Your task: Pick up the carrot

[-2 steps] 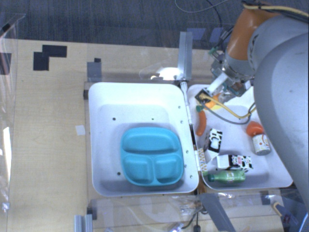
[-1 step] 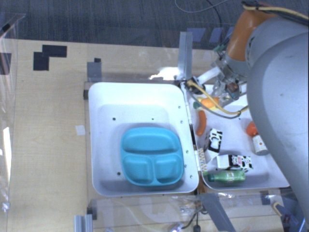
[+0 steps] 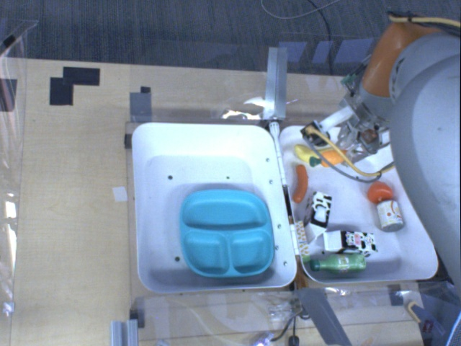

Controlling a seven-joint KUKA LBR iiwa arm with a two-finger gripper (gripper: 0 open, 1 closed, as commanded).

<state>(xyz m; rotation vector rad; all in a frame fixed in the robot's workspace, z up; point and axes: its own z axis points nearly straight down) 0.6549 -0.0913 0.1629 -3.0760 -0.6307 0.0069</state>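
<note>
The carrot [image 3: 325,156], an orange piece with a yellow-green end pointing left, lies near the back of the right bin [image 3: 414,254]. My gripper [image 3: 354,140] hangs over that bin's back right part, just to the right of the carrot and slightly above it. The carrot's right end runs under the gripper's hardware and is partly hidden. Nothing can be seen held by the gripper.
A red-orange sausage-shaped toy [image 3: 300,182] lies by the right bin's left wall. Two cow-patterned cartons [image 3: 320,209] [image 3: 357,242], a green bottle [image 3: 338,264] and an orange-capped can [image 3: 387,209] share that bin. The left bin [image 3: 151,193] holds a blue divided tray [image 3: 227,231].
</note>
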